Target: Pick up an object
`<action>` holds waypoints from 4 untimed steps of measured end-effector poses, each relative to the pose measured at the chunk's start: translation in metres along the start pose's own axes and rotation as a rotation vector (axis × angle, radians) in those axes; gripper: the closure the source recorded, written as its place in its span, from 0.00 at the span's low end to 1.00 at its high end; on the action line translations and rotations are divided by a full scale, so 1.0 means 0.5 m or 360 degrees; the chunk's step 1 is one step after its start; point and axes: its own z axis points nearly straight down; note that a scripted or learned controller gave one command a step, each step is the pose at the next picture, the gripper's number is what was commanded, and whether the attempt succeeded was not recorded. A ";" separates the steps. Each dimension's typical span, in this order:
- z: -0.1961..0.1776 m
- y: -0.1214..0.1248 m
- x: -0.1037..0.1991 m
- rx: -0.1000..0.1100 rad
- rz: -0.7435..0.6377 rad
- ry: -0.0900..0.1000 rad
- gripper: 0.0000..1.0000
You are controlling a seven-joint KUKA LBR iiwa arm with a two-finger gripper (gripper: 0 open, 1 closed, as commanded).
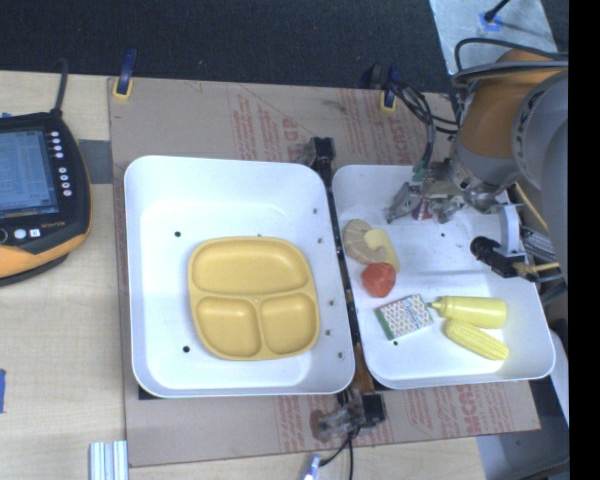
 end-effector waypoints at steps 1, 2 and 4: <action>-0.062 0.001 -0.061 -0.0006 0.0006 0.0002 0.00; -0.083 0.001 -0.061 -0.0004 0.0003 0.0003 1.00; -0.139 -0.148 0.064 -0.0002 0.0001 0.0001 0.00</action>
